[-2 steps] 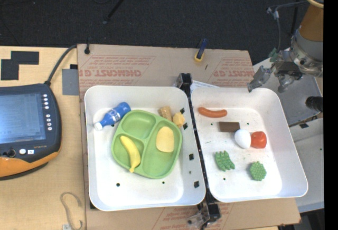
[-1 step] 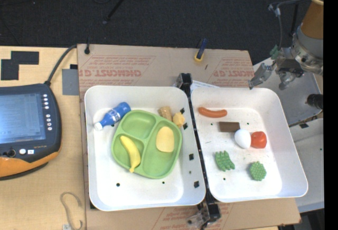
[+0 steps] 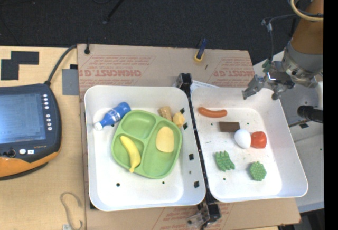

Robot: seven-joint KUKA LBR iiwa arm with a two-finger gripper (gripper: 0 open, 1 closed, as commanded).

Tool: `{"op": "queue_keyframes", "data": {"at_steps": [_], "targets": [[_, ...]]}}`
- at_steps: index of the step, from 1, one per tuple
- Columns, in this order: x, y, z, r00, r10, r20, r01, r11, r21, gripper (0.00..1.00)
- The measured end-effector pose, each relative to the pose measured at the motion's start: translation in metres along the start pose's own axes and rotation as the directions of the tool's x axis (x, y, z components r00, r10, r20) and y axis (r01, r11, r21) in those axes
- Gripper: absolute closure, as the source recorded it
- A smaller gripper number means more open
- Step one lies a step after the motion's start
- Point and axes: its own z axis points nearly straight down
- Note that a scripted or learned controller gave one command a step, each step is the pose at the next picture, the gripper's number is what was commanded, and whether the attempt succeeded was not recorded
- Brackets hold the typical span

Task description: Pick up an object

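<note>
orange band (image 3: 309, 34), grey wrist, metal gripper (image 3: 266, 89)

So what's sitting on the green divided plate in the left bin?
On the green plate lie a banana in the left compartment and a pale yellow oval piece in the right one. Whatever lies beneath the plate is covered.

A handheld tablet (image 3: 24, 121) lies left of the bins on cardboard (image 3: 142, 65); a blue-yellow clip (image 3: 200, 50), perhaps.

We see two smooth, slightly glossy white plastic bins (image 3: 105, 113), a glossy green plastic plate (image 3: 142, 128), matt brown cardboard (image 3: 137, 68) below, and a shiny egg (image 3: 242, 138).
</note>
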Motion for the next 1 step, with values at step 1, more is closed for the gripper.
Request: {"op": "queue_keyframes", "data": {"at_steps": [1], "targets": [[-0.0031,-0.0022,0.0618,1.000,0.000,-0.001,0.000,1.000,0.000,0.00]]}}
